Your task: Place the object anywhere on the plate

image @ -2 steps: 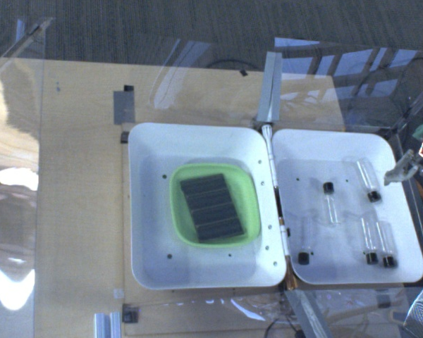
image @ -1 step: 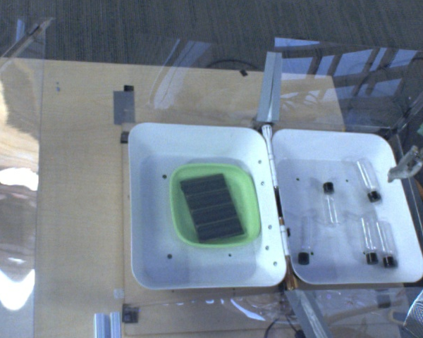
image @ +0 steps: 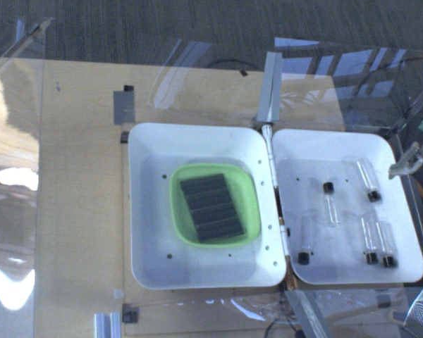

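Claw (image: 407, 162) at the right bin's (image: 289, 189) far right rim, too little visible to tell its grip; clear tubes (image: 367, 177) with black caps just left of it; further left, dark ridged block (image: 211, 208) lying on green plate (image: 180, 217) in left bin (image: 148, 189)

Bench (image: 70, 189): light wood surface, strong window reflections across its left part. Directly on it sit two shallow white bins, touching edge to edge. Left bin (image: 148, 259) taken as landmark. Right bin (image: 338, 143) lies just right of it. A grey bar (image: 271, 86) stands behind the landmark's rear right corner. A small grey block (image: 125, 106) lies just behind its rear left corner.
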